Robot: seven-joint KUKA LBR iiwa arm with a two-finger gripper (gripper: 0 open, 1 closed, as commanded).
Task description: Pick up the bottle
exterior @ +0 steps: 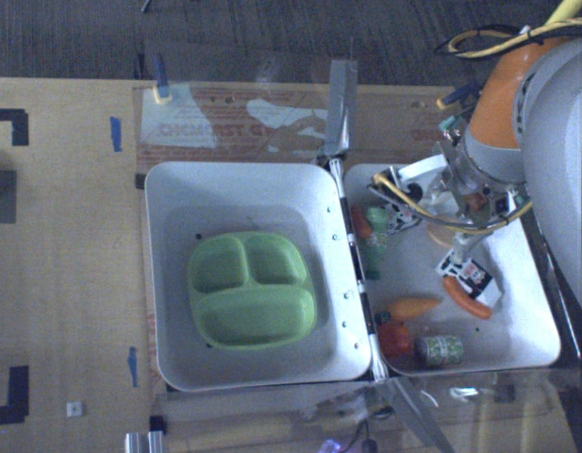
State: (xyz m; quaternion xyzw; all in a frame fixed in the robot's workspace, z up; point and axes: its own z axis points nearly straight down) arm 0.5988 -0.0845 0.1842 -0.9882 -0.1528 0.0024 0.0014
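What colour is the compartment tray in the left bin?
Light green: the moulded three-compartment plastic tray shows best in the overhead camera view.

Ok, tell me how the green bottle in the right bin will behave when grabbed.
The bottle lies on its side, so it will probably roll if nudged. It sits against the bin wall, likely awkward to grip.

The arm's pincer [463, 243] hangs low over the right-hand shallow white bin [526, 343], yellow cables looped about its wrist. Just beneath its tip lies a small white-and-black packet [472, 276] touching an orange carrot-shaped piece [468, 300]. Nearer the front of the bin, well below the pincer, lie another orange carrot shape [413, 306], a red round item [395, 338] and a green cylindrical bottle [440, 349] on its side. Far to the pincer's left, in the left white bin [177, 196], sits a green divided plastic tray [252, 288]. Both bins rest on the wooden desk [64, 281].
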